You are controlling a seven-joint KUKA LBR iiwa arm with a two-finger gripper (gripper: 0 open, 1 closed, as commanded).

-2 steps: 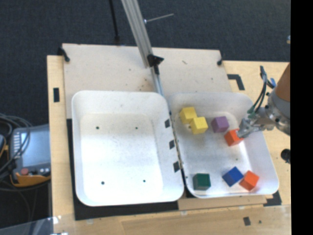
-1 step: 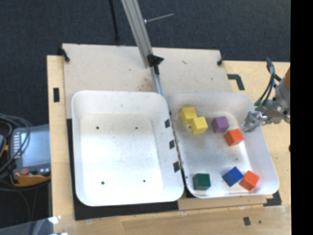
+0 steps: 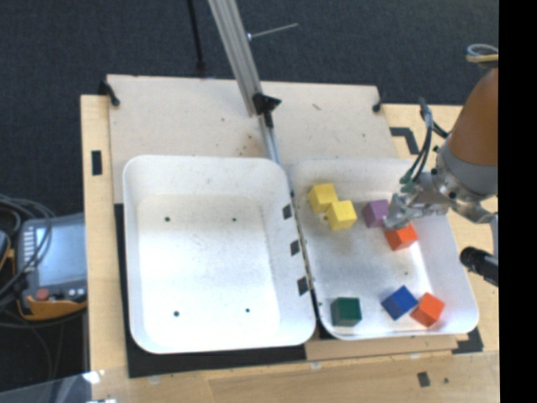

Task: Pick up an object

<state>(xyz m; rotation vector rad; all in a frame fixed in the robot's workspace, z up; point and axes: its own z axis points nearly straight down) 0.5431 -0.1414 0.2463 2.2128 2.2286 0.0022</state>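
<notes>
Right bin of two white bins, with the gripper lowered at its 2 o'clock side, between a purple block and an orange block; whether its claw is wide, narrow or holding anything cannot be told. Two touching yellow blocks lie at 11 o'clock, a green block at 7 o'clock, and a blue block beside a second orange block at 5 o'clock.

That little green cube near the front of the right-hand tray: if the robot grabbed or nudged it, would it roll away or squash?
The green cube looks like a rigid block with flat faces, so it would probably slide, not roll. It sits flat on the right bin floor, so tipping seems unlikely. Being small, it is likely light, and close to the bin's front wall, which may crowd the gripper.
</notes>
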